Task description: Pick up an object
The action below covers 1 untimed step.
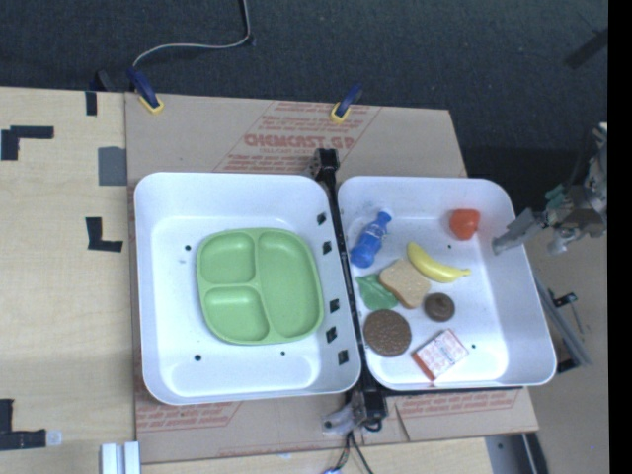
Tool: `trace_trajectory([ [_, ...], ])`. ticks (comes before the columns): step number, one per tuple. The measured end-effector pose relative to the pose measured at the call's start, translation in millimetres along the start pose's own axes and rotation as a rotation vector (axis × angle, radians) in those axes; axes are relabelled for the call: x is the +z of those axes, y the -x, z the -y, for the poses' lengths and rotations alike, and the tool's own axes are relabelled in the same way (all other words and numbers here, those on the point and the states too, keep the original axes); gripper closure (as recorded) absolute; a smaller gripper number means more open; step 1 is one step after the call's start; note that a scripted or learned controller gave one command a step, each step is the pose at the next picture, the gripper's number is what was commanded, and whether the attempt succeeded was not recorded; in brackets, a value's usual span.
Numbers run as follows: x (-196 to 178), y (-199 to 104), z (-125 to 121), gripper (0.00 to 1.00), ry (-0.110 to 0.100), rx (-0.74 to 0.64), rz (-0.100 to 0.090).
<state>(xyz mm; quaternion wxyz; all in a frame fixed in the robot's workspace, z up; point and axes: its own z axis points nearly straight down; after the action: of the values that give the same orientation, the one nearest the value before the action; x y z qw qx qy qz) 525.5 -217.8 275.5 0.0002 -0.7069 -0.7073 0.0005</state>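
The right bin [513,363] holds several small objects: a blue bottle [367,240], an orange-red ball [464,223], a yellow banana [436,265], a slice of bread [405,282], a green piece [375,291], a large brown cookie [387,332], a small brown disc [439,307] and a red-and-white packet [439,354]. My gripper [551,225] hangs at the far right, just outside the right bin's rim, level with the orange-red ball. Nothing shows in its grasp.
The left bin [163,215] holds a green divided plate [260,284]. Both bins rest on a cardboard sheet [286,136] held by yellow clamps [148,97] at the back. A black divider [336,265] runs between the bins.
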Motion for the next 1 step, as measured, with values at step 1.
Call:
trace_trajectory([
  [1, 70.7, 0.0, -76.1, 0.0, -0.001, 0.0, -0.001],
])
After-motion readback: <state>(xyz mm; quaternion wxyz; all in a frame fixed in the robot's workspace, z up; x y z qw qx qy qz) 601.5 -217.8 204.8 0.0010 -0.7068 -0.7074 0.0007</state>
